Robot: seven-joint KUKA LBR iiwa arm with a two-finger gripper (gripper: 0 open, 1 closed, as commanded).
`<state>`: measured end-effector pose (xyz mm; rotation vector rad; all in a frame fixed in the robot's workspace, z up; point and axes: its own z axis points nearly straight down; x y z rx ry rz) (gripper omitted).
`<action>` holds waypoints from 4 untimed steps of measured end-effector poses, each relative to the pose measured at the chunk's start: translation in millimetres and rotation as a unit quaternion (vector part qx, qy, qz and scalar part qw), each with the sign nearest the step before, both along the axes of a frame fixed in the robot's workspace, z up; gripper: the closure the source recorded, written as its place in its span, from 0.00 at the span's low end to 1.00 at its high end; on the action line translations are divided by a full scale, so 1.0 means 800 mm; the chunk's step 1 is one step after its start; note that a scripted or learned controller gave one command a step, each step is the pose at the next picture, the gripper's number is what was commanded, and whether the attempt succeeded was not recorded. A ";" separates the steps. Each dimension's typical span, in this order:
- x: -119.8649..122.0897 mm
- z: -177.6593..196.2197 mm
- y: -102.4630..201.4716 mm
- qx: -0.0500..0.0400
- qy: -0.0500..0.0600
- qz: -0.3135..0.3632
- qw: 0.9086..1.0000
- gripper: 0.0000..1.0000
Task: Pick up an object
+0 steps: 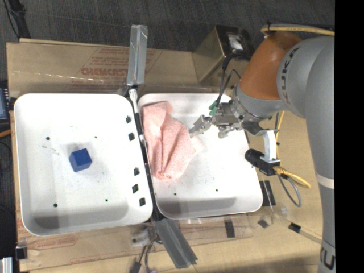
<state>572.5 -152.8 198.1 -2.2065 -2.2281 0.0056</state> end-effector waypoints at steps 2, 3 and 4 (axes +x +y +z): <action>0.043 -0.132 -0.009 0.001 -0.001 0.105 0.994 0.00; 0.044 -0.121 -0.009 0.002 0.000 0.108 0.994 1.00; 0.106 -0.018 0.048 0.000 -0.002 0.162 0.987 1.00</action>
